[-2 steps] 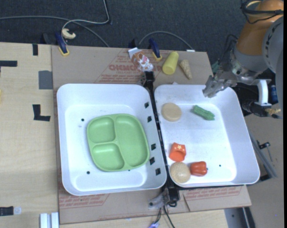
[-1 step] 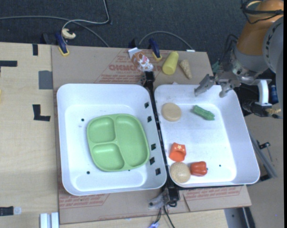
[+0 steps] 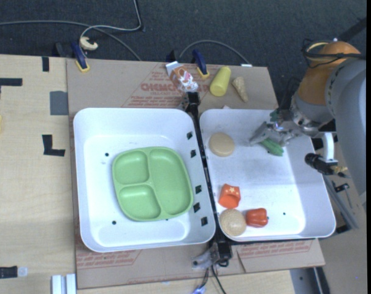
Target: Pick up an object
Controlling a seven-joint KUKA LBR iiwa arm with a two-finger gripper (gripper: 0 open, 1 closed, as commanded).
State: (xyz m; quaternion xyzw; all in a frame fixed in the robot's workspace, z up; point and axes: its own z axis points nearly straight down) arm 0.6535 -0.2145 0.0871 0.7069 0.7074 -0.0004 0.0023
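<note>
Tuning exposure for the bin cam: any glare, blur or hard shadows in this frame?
Camera view: lighting is even and soft, and the green tray casts only a faint shadow. The white bins are bright with little surface detail but no sharp glare spots. The end effector and the green object under it look slightly soft. The whole image is low in resolution, with slight barrel distortion at the bench edges.

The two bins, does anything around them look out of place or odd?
A few things lie outside the bins on the cardboard behind them: a yellow cylinder, a tan cone and a small wrapped item. Inside the right bin, the claw is right at a green item.
</note>
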